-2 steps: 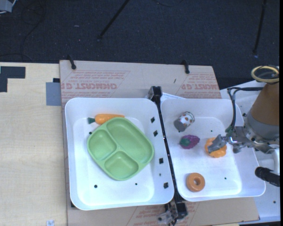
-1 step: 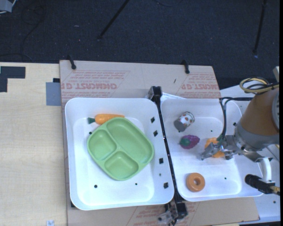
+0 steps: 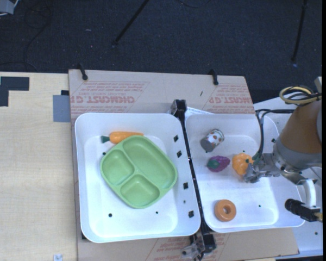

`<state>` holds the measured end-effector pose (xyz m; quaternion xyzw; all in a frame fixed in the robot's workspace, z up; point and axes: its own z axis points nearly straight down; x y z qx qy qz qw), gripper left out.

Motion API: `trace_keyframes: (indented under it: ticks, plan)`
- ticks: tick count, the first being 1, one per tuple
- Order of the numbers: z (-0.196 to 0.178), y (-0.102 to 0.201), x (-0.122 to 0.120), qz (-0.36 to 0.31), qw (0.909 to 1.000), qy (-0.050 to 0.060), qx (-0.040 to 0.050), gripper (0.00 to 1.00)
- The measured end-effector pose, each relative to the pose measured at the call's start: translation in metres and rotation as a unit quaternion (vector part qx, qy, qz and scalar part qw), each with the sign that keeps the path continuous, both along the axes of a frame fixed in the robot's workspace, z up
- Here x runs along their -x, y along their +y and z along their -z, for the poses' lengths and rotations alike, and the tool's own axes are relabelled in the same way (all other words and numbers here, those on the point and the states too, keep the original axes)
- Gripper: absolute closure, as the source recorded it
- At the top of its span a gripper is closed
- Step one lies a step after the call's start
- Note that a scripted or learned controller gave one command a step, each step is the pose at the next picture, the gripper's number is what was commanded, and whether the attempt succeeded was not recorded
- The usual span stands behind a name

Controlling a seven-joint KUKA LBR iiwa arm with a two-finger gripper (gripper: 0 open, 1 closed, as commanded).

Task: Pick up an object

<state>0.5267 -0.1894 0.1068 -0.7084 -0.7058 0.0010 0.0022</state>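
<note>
While the left bin carries only the green divided plate and a carrot at its far edge, my arm reaches into the right bin with the gripper low, just beside the orange fruit. I cannot tell how the fingers stand. As I judge it, nothing is lifted yet: the purple piece, grey toy and doughnut all rest on the bin floor.

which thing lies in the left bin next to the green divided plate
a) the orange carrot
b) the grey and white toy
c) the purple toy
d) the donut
a, the orange carrot lies along the upper edge of the green divided plate in the left bin, while the donut, the purple toy and the grey and white toy all sit in the right bin.
</note>
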Motion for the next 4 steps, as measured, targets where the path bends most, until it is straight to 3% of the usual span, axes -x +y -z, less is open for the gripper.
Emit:
trace_keyframes:
  ticks: [4]
  plan:
    - [-0.189,0.003,0.004,-0.003,1.0000,-0.003,0.0012,1.00]
